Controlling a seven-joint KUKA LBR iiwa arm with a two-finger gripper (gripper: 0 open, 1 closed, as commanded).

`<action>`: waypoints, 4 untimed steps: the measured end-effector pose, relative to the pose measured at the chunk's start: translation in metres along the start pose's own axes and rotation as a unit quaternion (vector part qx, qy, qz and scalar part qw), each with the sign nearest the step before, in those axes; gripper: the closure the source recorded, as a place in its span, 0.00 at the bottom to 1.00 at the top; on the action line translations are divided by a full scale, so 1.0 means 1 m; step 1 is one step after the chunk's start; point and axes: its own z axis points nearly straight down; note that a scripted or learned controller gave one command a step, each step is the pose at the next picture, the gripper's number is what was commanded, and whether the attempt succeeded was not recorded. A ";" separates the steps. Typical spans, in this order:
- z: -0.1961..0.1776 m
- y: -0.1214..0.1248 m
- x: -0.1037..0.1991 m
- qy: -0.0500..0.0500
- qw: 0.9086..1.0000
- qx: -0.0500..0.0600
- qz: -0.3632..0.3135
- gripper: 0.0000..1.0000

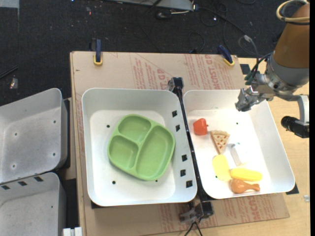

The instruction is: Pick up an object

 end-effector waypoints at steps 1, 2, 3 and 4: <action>0.011 0.004 0.047 0.001 1.000 0.002 -0.002 1.00; 0.012 -0.007 0.108 0.001 1.000 0.002 -0.003 1.00; 0.009 -0.009 0.153 0.001 1.000 0.002 -0.002 1.00; 0.009 -0.003 0.205 0.001 1.000 0.001 -0.002 1.00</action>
